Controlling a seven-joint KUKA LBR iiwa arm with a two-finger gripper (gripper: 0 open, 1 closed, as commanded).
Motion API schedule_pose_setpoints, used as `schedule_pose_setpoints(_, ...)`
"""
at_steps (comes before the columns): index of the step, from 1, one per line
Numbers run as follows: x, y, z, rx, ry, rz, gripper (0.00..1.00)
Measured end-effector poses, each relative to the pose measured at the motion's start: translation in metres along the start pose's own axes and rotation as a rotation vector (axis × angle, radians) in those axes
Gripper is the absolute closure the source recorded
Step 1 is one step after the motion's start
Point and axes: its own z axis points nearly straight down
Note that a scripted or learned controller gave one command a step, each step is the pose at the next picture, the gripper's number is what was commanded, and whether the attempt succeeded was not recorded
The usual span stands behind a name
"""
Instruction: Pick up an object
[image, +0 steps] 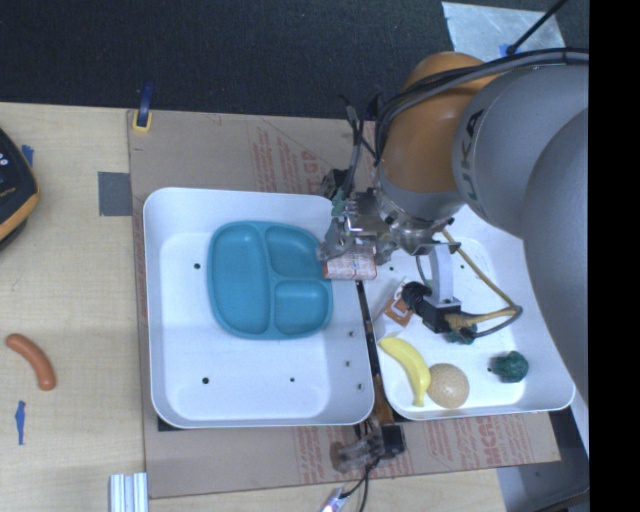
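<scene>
Arm (500, 130) reaches in over the right bin (540, 400), its gripper (352, 240) low at the divide between the two bins. Small pale block with a reddish band (350, 267) sits right under the gripper, at the right edge of the left bin (170, 300); whether it is between the jaws or only below them I cannot tell, nor whether the jaws are spread or closed. Blue tray (268, 278) lies in the left bin, just left of the block. Relative to the block: banana (408, 368) below and right in the right bin, tan ball (448, 385) touching or just beside the banana, green lump (511, 366) further right, small orange-brown piece (402, 305) close at lower right. Sausage (32, 360) lies on the table, well left of the left bin. Judgement: grasp stage, pick unconfirmed; a secure hold and the lift remain to be shown.
</scene>
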Motion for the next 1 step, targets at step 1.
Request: schedule_pose_setpoints(1, -0.0007, -0.0001, -0.0099, 0.002, 0.0, -0.003, 1.0)
